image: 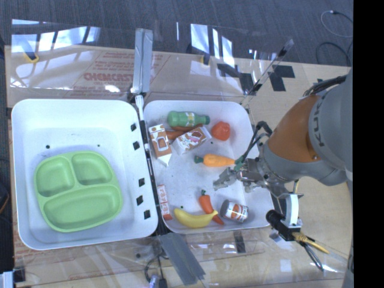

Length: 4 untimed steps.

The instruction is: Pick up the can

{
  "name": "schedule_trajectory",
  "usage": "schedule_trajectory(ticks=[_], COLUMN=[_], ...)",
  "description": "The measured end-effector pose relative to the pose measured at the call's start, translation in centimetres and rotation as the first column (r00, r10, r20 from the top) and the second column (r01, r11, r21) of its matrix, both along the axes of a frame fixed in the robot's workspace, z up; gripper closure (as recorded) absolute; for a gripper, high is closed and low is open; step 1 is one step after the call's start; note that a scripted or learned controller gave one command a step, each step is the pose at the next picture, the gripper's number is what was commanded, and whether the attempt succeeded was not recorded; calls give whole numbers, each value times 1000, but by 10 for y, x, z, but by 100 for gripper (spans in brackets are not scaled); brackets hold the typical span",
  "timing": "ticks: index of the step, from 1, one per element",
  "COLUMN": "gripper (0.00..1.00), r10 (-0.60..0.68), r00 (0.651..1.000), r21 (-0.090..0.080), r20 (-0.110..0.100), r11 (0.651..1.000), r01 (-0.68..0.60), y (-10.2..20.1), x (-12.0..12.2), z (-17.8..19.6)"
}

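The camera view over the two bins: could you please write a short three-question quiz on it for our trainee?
1. True or false: the can lies in the same bin as the green plate.
2. Which item lies nearest the can? A) green bottle B) banana C) tomato
3. Fill in: the gripper sits over the ____ bin, just above the can as the view shows it.

Key
1. False: the can is in the right bin, near its lower right corner; the plate is in the left bin.
2. B, the banana.
3. Right.
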<state>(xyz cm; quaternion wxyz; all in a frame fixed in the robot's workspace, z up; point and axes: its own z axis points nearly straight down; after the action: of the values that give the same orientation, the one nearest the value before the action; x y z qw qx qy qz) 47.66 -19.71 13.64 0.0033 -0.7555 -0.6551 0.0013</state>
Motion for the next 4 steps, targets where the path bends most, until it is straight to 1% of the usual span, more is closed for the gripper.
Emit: schedule_trajectory(ticks=[1,2,3,4], gripper=[0,0,0,100], r10=[206,39,-5,-1], r00=[979,999,1000,1000], r21=[3,2,1,4], r20=[-2,-1,0,-4], r11=[979,999,1000,1000], r01=[-206,-39,5,1], y=[53,-2,0,0], x=[0,0,0,1], z=[-5,-48,-48,-41])
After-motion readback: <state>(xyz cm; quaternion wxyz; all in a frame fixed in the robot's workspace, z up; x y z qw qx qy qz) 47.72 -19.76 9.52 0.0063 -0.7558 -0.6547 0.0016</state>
